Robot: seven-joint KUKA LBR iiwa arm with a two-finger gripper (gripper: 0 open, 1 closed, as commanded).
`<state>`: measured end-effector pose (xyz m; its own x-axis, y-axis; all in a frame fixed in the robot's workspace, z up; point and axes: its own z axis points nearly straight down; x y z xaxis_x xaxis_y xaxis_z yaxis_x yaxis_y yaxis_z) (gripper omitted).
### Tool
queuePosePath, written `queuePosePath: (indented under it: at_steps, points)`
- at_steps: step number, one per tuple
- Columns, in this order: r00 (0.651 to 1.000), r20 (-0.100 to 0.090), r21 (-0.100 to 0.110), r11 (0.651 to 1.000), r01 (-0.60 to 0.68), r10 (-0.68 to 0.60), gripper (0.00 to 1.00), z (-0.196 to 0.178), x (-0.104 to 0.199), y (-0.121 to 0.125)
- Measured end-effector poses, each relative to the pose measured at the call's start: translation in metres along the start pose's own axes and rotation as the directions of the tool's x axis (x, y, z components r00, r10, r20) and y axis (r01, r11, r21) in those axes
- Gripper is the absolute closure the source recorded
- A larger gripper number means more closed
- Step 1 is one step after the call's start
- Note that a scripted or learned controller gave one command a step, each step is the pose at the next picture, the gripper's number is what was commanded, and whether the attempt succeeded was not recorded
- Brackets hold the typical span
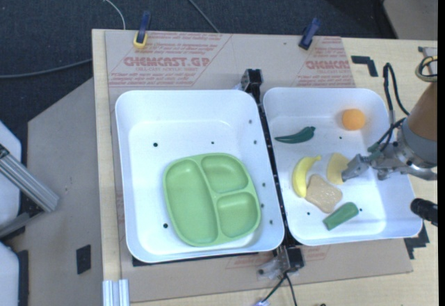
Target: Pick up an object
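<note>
Nearest the lens, the green divided plate point(211, 198) lies flat in the left bin point(139, 117). Right bin point(292, 99) contents: an orange ball point(353, 119) at the far corner, a dark green pepper point(297, 135), a yellow banana point(302, 174), a pale yellow wedge point(336, 166), a tan bread-like piece point(323, 194) touching the banana, and a green block point(340, 215) nearest the front rim. The gripper point(356, 166) sits low just beside the pale wedge, its fingers slightly spread, nothing seen between them. Two clamps point(142, 29) grip the board's far edge.
</note>
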<state>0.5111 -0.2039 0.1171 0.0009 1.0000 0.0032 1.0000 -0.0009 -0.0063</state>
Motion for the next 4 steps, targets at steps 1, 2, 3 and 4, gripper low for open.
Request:
queuePosePath:
  at_steps: [1,2,3,4]
  points:
    - [1.0,0.001,-0.001,1.0,0.0,0.0,0.0,0.035,0.0,-0.001]
    - [1.0,0.003,-0.006,1.0,-0.001,0.001,1.0,0.023,0.0,0.0]
    - [1.0,0.006,-0.011,1.0,0.0,0.001,1.0,-0.023,0.0,-0.007]
    - [1.0,0.007,-0.013,1.0,0.001,-0.001,1.0,-0.07,-0.009,-0.007]
